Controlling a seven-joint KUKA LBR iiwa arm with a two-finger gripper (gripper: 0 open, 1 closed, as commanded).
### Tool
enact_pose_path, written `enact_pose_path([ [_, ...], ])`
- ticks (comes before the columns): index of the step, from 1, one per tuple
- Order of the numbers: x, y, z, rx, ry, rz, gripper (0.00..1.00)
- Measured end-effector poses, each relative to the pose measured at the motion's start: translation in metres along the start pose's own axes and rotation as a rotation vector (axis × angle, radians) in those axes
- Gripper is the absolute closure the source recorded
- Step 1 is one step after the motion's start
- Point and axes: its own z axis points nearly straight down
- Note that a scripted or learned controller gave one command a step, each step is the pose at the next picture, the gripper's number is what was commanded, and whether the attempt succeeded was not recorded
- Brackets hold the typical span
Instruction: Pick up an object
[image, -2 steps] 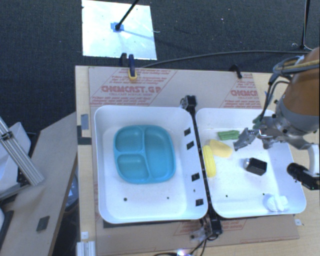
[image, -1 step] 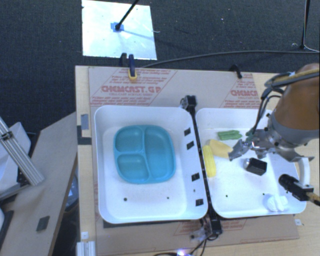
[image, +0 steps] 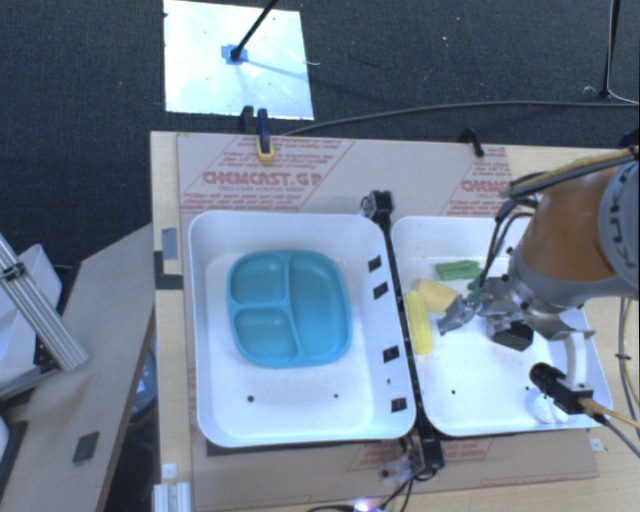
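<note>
The right bin (image: 480, 415) holds a small green block (image: 457, 269) near its far side, a pale yellow piece (image: 436, 294) just below that, and a long yellow object (image: 419, 325) lying along the bin's left wall. My gripper (image: 455, 315) hangs over the right bin, just right of the two yellow things and close to the pale yellow piece. I see nothing held in it. The grey and orange arm (image: 570, 240) reaches in from the right above the bin.
In the left bin (image: 290, 415) a blue divided plate (image: 290, 305) lies flat in the middle. A ridge with black clips (image: 395, 320) separates the two bins. A small white object (image: 545, 408) sits at the right bin's near right corner.
</note>
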Motion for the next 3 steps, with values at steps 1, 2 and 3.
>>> enact_pose_path([
  [1, -0.001, 0.003, 0.059, -0.004, -0.001, 0.002, 0.00],
  [2, -0.002, 0.003, 0.047, -0.009, -0.005, 0.004, 1.00],
  [3, -0.010, -0.001, -0.012, -0.009, -0.002, 0.002, 1.00],
])
